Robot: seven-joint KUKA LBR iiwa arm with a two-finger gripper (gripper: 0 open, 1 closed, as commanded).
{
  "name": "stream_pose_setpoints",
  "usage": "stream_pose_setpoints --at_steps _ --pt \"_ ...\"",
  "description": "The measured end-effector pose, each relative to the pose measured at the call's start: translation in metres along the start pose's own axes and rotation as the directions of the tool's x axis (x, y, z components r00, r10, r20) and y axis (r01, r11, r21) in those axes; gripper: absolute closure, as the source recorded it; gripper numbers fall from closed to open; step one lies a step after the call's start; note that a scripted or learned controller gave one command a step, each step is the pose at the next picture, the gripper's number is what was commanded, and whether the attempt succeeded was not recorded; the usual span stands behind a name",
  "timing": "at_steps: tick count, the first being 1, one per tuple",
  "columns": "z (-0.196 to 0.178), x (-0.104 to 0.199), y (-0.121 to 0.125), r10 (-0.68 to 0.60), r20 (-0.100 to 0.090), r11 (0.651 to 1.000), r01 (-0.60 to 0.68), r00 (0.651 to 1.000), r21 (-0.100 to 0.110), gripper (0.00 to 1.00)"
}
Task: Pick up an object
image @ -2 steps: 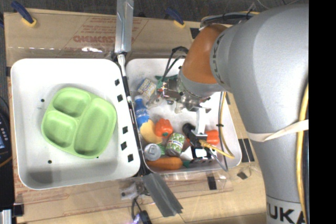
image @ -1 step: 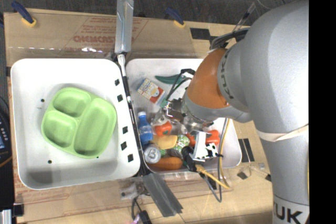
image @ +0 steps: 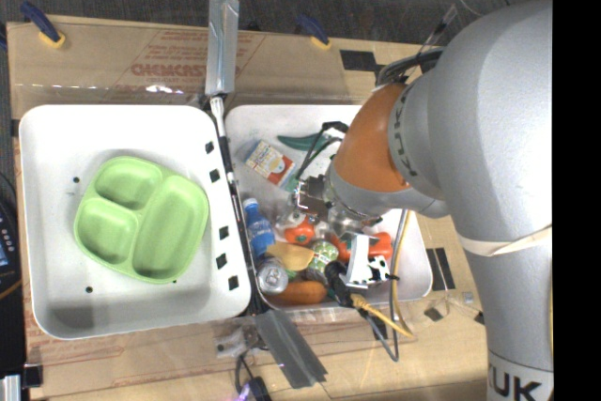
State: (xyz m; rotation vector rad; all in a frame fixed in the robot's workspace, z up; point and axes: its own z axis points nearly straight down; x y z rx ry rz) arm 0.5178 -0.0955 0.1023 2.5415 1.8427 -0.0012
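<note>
Camera view: the gripper (image: 317, 209) is lowered into the right bin (image: 282, 115), just over the clutter. Whether it is open or closed cannot be told, as it is hidden under the wrist. No object is seen held.

Candidates are packed close beneath it: a blue plastic bottle (image: 255, 225), a shiny metal can (image: 272, 277), an orange toy (image: 300, 235), a brown sausage-shaped piece (image: 300, 293) and a printed carton (image: 268, 161).

Risks as judged: smooth, round items could be squeezed out or rolled aside. Tight packing could get two things pinched or a neighbour struck.

A green three-compartment plate (image: 141, 218), glossy moulded plastic, lies in the left bin (image: 47, 136).
</note>
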Motion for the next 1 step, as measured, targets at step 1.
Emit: stream_pose_setpoints --at_steps 1 --pt "-0.0896 0.0506 0.0155 0.028 -0.003 1.000 -0.028 1.000 0.004 1.00"
